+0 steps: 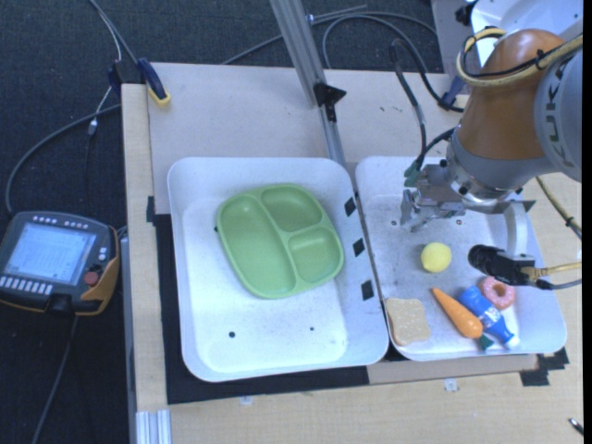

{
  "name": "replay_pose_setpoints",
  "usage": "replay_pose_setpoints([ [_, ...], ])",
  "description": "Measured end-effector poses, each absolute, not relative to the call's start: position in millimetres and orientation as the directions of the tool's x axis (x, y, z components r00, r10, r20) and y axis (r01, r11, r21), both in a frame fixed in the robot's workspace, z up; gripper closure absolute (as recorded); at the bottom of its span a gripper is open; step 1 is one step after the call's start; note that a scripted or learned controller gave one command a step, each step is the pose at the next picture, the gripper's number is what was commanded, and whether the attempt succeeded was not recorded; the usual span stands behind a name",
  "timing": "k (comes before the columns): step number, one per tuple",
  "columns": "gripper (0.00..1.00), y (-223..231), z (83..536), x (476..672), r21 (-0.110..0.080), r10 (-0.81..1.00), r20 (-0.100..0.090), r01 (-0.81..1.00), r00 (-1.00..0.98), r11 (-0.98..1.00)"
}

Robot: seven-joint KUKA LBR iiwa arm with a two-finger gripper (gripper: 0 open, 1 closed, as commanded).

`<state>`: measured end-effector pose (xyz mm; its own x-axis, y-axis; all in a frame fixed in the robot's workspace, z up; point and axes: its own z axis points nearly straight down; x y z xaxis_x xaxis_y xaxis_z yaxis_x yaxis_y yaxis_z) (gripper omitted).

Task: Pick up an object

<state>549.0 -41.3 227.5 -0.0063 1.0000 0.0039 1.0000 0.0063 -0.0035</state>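
My gripper (433,213) hangs over the back half of the right bin (384,188), open, with nothing between its fingers. A small yellow ball (437,257) lies just in front of it, apart from the fingertips. Nearer the bin's front lie an orange carrot (456,312), a tan bread slice (407,320), a blue bottle-like toy (492,321) and a pink ring (500,292) beside it.
A green divided plate (280,239) fills much of the left bin (190,276). A slanted metal pole (298,35) rises from between the bins at the back. A teach pendant (55,262) lies off the bench to the left.
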Motion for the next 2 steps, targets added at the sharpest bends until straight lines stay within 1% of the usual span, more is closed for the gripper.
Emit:
replay_pose_setpoints([
  [1,1.0,4.2,233.3,540.8,-0.003,1.0,0.004,1.0,-0.006,0.006],
  [2,1.0,60.5,241.2,534.8,0.001,1.0,0.004,1.0,-0.007,0.007],
])
